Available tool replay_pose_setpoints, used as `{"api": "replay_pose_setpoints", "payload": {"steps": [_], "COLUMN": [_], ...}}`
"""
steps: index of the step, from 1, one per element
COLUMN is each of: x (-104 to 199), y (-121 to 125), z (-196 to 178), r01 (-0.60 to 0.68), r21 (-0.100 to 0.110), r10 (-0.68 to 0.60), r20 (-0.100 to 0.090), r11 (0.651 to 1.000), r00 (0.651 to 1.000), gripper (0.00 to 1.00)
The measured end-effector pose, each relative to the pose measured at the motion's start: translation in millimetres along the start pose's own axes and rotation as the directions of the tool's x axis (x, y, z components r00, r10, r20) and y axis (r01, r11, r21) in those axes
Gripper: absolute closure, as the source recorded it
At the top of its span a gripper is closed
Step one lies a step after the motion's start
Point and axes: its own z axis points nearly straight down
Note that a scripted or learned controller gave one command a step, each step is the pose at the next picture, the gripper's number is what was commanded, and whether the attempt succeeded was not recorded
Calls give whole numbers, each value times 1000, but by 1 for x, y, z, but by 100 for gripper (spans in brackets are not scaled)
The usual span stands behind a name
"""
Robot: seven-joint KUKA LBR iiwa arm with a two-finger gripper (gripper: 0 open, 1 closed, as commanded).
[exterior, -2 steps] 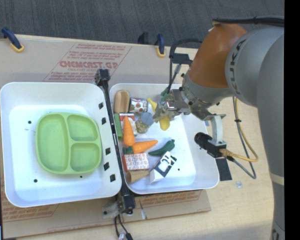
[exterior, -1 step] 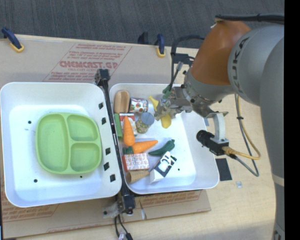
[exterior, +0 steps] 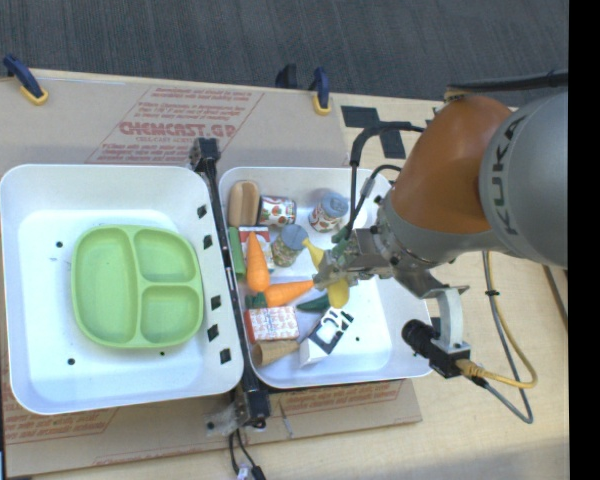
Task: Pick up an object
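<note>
My gripper (exterior: pixel 342 265) hangs low over the middle of the right bin (exterior: pixel 384 366), under the orange band of the arm. It is right above a yellow toy piece (exterior: pixel 337 291) and beside the tip of an orange carrot (exterior: pixel 286 292). The wrist hides whether anything is held. Just to the left lie a second carrot (exterior: pixel 256 262) and a grey-blue lump (exterior: pixel 293 238). Toward the back of the bin are a small printed can (exterior: pixel 277 210), a pale blue cup (exterior: pixel 329 211) and a tan bread roll (exterior: pixel 242 204).
A red-and-white packet (exterior: pixel 272 322), a tan cone (exterior: pixel 270 350) and a black-and-white box (exterior: pixel 327 330) lie at the right bin's front. The left bin (exterior: pixel 20 193) holds a green divided plate (exterior: pixel 137 286). A black divider rail (exterior: pixel 220 258) runs between the bins.
</note>
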Motion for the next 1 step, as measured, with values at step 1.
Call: {"api": "replay_pose_setpoints", "payload": {"steps": [1], "x": [44], "y": [9], "z": [-43], "r01": [2], "r21": [-5], "r10": [-2], "r20": [-1], "r11": [1000], "r00": [1000], "gripper": [100]}}
